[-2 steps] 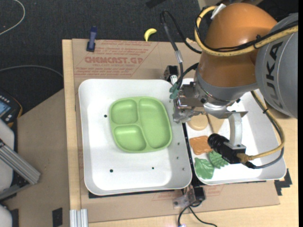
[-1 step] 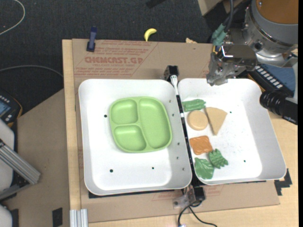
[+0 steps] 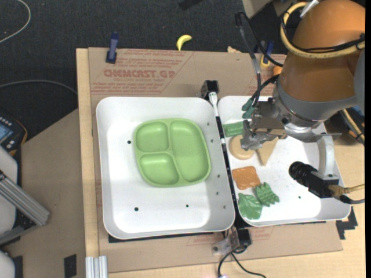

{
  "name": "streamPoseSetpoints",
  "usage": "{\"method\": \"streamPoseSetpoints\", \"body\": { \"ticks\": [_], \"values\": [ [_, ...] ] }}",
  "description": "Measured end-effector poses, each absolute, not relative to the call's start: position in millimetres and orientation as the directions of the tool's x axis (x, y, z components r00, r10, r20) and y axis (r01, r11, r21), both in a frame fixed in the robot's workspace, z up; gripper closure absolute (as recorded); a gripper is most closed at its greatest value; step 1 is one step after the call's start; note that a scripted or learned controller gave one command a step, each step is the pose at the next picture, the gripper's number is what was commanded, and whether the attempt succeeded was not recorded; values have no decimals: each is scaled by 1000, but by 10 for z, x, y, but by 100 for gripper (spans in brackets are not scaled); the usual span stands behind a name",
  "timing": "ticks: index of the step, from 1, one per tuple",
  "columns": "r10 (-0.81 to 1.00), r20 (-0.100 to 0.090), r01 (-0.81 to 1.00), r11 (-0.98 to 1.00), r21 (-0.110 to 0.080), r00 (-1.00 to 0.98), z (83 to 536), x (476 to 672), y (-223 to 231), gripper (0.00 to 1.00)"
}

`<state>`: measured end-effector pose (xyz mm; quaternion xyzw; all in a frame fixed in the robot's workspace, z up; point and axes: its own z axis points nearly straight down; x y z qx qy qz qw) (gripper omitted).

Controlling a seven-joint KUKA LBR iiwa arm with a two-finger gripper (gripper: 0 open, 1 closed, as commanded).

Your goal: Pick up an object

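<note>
Grey arm (image 3: 316, 106) with a broad, glossy orange band (image 3: 322, 45) above the wrist

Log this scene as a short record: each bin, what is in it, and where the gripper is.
left bin: holds one green divided plate
right bin: holds a tan round disc, an orange square piece, a green leafy piece and a pale wedge
gripper: down in the right bin's left part, at the tan round disc, with the pale wedge just beside it
arm: reaches in from the view's right
pick: not confirmed from this view
</note>
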<state>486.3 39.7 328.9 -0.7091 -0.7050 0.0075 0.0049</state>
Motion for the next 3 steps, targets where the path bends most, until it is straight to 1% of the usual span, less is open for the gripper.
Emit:
{"method": "streamPoseSetpoints", "body": {
  "ticks": [1, 2, 3],
  "values": [
    [1000, -1, 1000, -6, -3, 6, 3308, 4897, -264, 100],
    [1000, 2, 1000, 8, 13, -8, 4261, 4798, 550, 100],
    [1000, -1, 1000, -6, -6, 6, 3678, 5020, 46, 100]
  ]
}}
